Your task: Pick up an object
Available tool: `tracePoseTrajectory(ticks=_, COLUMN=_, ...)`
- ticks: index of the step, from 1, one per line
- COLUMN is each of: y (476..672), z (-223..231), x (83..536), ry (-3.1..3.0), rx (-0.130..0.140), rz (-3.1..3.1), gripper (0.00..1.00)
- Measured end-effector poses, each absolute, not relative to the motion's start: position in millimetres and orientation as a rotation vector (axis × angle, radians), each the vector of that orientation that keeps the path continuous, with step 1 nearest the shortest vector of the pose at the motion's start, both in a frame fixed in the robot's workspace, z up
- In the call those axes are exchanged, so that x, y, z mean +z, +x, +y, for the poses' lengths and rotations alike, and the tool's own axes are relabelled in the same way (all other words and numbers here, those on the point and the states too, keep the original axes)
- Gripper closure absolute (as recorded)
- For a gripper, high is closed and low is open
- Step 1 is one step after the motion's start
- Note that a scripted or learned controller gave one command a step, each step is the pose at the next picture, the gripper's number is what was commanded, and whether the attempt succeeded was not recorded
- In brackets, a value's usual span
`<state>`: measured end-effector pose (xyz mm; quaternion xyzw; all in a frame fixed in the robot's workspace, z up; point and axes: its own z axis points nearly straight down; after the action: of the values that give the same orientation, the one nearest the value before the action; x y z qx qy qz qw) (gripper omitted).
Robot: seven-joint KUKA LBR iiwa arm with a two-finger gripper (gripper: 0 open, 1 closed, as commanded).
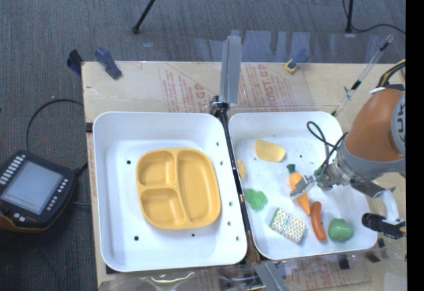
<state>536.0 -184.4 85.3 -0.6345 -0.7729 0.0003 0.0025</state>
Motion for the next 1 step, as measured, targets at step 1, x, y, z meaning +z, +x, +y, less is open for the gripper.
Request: tracePoseTrajectory(ticks=1, y=550.2, z=-193.9, x=116.9, ry=-2.095, rx=0.0, rz=-2.338, gripper=0.0)
